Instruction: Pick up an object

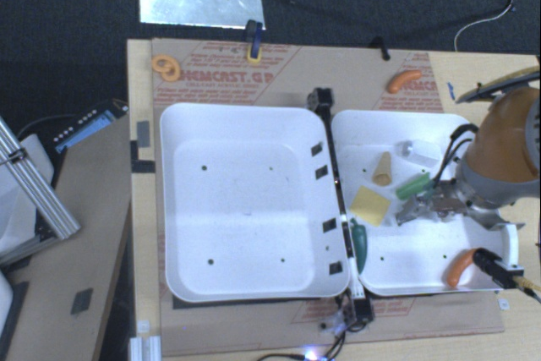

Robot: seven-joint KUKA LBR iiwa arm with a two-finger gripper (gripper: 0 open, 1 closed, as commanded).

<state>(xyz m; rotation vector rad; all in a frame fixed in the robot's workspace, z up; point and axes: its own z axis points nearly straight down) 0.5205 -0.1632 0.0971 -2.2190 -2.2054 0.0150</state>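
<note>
We see the gripper (412, 211) low in the right bin (406, 279), just beside a green object (413, 186) and a yellow block (370, 205). We cannot tell how far it is open. An orange sausage (459, 268) lies near the bin's front edge.

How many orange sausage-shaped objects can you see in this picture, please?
2. One orange sausage lies on the bench beyond the right bin; the other lies inside that bin near its front edge. The arm may be hiding more.
</note>
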